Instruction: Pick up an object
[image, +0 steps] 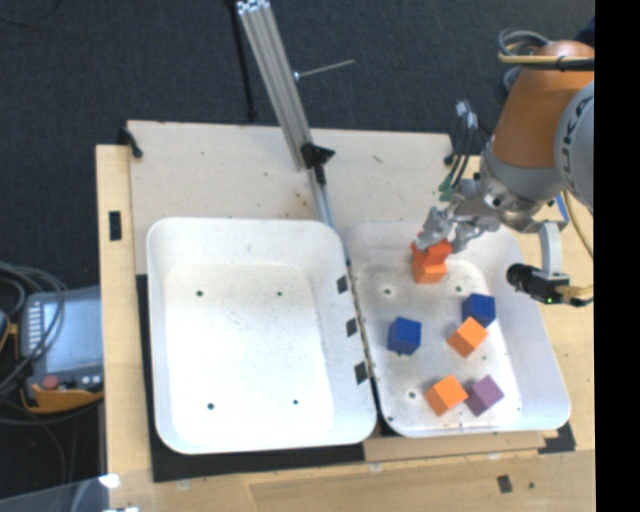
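Camera view: metal jaws (437, 243) pinching a matte orange cube (431, 262) above the right bin (545, 400).

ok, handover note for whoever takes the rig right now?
Gripper: in the right bin, shut on the orange-red block at the bin's far side; whether the block is off the floor, can't tell.
Also in the right bin: two blue cubes, two orange cubes, one purple cube.
Done: block gripped.
Left: lift it and confirm the hold.
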